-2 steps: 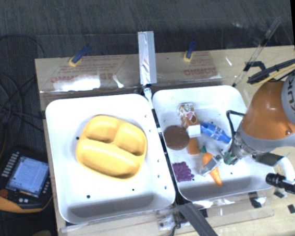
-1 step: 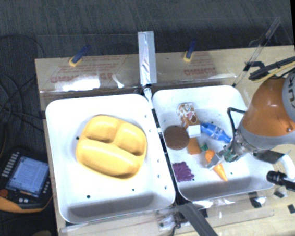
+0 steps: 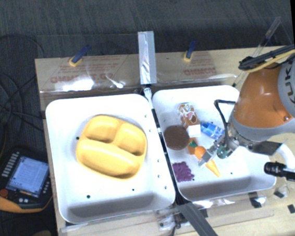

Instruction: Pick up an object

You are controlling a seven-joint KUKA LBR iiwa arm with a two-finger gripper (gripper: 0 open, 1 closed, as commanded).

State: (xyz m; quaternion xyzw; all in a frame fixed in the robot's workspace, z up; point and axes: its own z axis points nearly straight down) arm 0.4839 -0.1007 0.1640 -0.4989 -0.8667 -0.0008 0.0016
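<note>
White plastic makes up the two shallow bins that sit side by side on the surface (image 3: 225, 59). One item lies in the left bin (image 3: 62, 150): a large yellow moulded piece (image 3: 111, 146) with three rounded lobes, roughly in the middle of the bin floor.

Seven small items are gathered in the left half of the right bin (image 3: 248, 180). One speckled oval object (image 3: 187, 114) lies nearest the far wall. One brown disc (image 3: 176, 136) sits just below it, near the divider. One small white block (image 3: 193, 131) is beside the disc, and one blue piece (image 3: 210, 130) lies just to the right of that block. One small orange and green piece (image 3: 195, 149) is below the white block. One purple bunch of grapes (image 3: 183, 171) lies toward the near wall. One orange carrot-shaped cone (image 3: 212, 167) lies to the right of the grapes, touching or nearly touching the tool tip.

One arm (image 3: 264, 109), orange-banded, reaches in from the right. Its tool (image 3: 212, 153) points down and left, between the blue piece and the carrot cone. Whether the tool is released or clenched cannot be told, and nothing is visibly lifted.
</note>
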